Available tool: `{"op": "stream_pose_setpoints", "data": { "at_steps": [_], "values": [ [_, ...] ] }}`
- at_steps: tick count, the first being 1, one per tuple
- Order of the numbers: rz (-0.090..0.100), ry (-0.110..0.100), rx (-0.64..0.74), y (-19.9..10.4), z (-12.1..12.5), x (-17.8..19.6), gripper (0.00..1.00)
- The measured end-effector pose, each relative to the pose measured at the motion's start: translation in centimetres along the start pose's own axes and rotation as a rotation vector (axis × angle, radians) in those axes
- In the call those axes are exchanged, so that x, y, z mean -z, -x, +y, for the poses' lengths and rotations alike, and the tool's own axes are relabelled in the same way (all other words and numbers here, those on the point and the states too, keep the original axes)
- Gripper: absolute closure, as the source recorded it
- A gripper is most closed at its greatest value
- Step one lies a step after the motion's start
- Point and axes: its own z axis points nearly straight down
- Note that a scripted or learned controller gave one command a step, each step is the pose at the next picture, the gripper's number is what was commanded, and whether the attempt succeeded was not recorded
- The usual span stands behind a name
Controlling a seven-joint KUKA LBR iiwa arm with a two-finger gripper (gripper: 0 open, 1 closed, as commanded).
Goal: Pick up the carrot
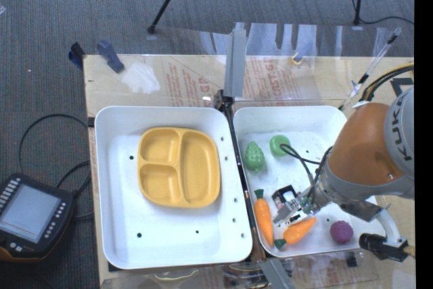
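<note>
Two orange carrots lie in the right bin [338,120] near its front edge. One carrot [264,220] lies lengthwise by the bin's left wall, its green top pointing away. A second carrot [298,230] lies slanted just to its right. My gripper [284,206] hangs low between the two and slightly behind them. It is open and nothing sits between its fingers. The grey and orange arm reaches in from the right and covers the bin's right part.
The right bin also holds a bumpy green vegetable [254,156], a smooth green one [279,144] and a purple one [342,232]. A yellow divided plate [180,166] lies in the left bin [115,213]. A metal post [235,68] stands behind the bins.
</note>
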Motion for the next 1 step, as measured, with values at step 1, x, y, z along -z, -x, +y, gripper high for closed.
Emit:
{"op": "stream_pose_setpoints", "data": {
  "at_steps": [1],
  "values": [
    [-0.001, 0.001, -0.001, 0.03, 0.03, 0.07, 0.00]
  ]
}}
